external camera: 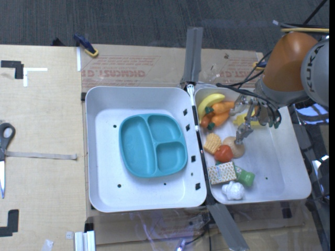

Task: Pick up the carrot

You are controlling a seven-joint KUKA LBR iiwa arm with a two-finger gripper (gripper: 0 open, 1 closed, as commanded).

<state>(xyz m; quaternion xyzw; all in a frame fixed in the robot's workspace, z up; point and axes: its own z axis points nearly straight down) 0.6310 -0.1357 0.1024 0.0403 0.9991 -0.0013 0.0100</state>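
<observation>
We see the arm (293,61) reaching in from the right over the right bin (277,171); grey body, orange band above the wrist; the gripper (245,125) hangs over the upper middle of that bin, fingers pointing down-left; we make out one metal finger (242,135) with its tip just above the beige round item (234,146); jaws look parted with nothing between them, so we read them as apart and empty.

The carrot (221,107) lies in the upper left corner of the right bin, orange, long axis running left to right; a second orange carrot-like piece (215,119) sits just below it, touching; the banana (208,102) curves along their upper left, against the bin wall; gripper sits just right of the carrot, near but not touching as far as we can tell.

Lower in the same bin: a cracker-like square (211,143), a red tomato (223,153), a patterned box (221,172), a green item (245,178), a white lump (233,191); all clustered along the left side.

Left bin (104,192) holds a teal divided plate (154,145), roughly centred; scissors (4,140) lie on the bench at far left.
</observation>
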